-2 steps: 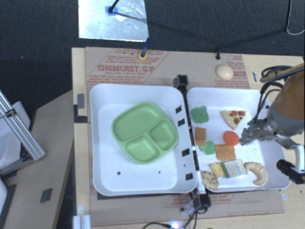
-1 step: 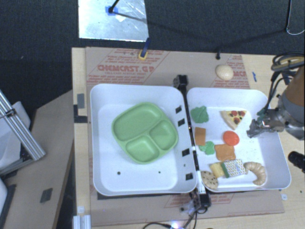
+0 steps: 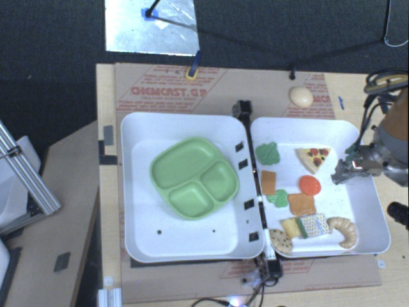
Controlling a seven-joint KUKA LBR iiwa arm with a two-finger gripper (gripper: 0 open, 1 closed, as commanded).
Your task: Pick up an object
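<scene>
The gripper (image 3: 343, 170), dark metal at the frame's right edge, hangs over the right bin (image 3: 370, 232); whether it is open or closed cannot be told, and nothing shows in it. Just left of it lie a flat pizza wedge (image 3: 313, 158) and a round red slice (image 3: 310, 185). Lower right sits a curved, glossy croissant (image 3: 345, 230) beside a speckled packet (image 3: 314, 225). The left bin (image 3: 137, 235) holds a smooth green three-part plate (image 3: 193, 178).

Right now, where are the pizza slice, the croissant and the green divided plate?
pizza slice (image 3: 314, 158): camera view, on its topping face.
croissant (image 3: 345, 230): camera view, on its curved middle.
green divided plate (image 3: 182, 167): camera view, on its largest compartment's floor.
</scene>
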